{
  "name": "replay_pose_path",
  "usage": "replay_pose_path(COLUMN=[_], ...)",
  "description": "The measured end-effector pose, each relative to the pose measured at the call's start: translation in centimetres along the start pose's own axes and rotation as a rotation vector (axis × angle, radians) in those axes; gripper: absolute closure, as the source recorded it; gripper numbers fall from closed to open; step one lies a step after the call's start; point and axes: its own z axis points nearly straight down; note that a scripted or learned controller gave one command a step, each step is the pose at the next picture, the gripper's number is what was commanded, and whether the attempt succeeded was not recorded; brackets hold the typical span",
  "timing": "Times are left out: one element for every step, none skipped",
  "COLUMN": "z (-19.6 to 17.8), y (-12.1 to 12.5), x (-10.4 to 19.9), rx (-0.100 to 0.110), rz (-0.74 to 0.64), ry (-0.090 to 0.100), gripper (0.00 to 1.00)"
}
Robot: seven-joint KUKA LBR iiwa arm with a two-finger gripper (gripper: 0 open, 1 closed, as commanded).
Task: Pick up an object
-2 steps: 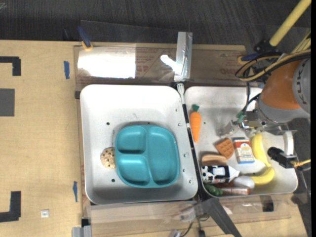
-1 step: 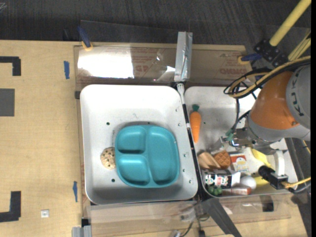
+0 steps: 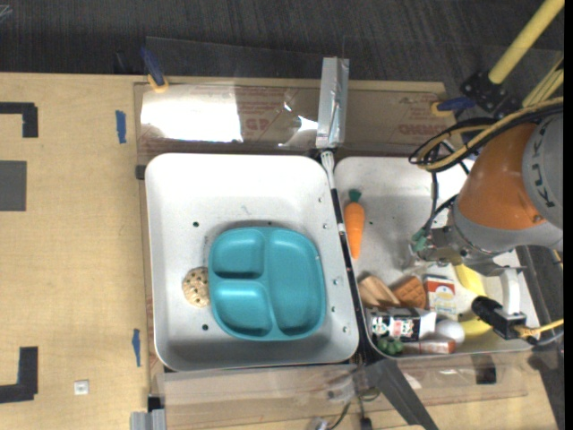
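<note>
My pincer, jaw state indiscernible, hangs over the right bin. Carrot: lies leftward, long axis running top-to-bottom.

The arm reaches in from the right, its orange band bulging above the grey wrist, bent steeply downward. The claw hangs low at its tip, too shadowed to read clearly
</note>
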Motion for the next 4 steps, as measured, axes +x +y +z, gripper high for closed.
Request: replay_pose_path(z=[0.1, 1.1, 0.0, -18.5], y=[0.0, -4.6, -4.4, -3.3], x=[0.0, -0.4, -0.4, 4.8], rx=[0.002, 0.004, -0.001, 0.001], rz=[0.000, 0.019, 0.020, 0.011], ry=[0.000, 0.000, -0.002, 0.001], gripper=[0.00, 0.00, 1.00, 1.00])
